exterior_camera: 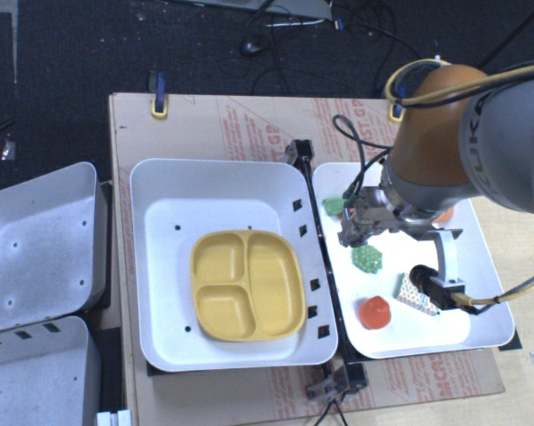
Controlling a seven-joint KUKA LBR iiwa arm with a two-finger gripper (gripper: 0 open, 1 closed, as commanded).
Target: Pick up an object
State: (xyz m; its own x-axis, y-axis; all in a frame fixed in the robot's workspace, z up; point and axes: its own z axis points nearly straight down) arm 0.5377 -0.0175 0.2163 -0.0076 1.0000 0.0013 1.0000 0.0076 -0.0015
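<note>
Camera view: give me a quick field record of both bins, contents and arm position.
left bin: yellow divided plate
right bin: red object, green bumpy object, small green piece, patterned wedge
arm: reaching over right bin from the right
gripper: above the green bumpy object, nothing visibly held
finger state: cannot tell

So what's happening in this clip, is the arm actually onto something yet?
The grey and orange arm reaches in over the right bin, with its gripper low above a green bumpy object. Nothing is visibly held. A red object, a patterned block and another green piece lie in the same bin. The left bin holds a yellow divided plate.
</note>
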